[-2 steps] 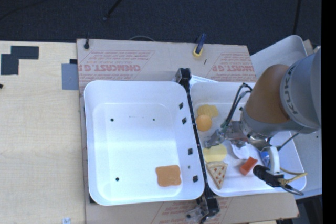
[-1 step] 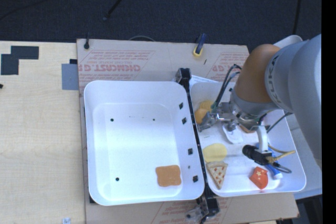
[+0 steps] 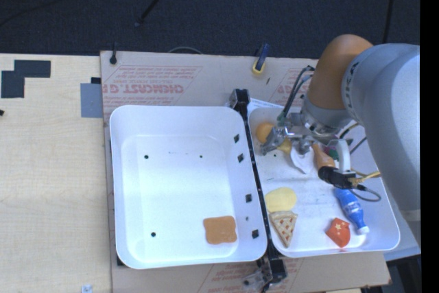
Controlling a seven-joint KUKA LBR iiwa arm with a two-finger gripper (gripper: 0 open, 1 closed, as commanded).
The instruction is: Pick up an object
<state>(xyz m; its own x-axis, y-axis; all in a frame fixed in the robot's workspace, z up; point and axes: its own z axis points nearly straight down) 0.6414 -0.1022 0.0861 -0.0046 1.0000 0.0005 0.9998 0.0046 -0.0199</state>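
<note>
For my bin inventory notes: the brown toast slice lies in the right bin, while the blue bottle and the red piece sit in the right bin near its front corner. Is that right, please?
Not quite. The camera view shows the brown toast slice lying in the left bin, near its front right corner. The rest stands: the blue bottle and the red piece sit in the right bin near its front corner.

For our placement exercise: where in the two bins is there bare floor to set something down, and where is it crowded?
Left bin: bare everywhere except the toast slice near its front right corner. Right bin: crowded; a small patch lies between yellow disc, blue bottle and red piece.
</note>
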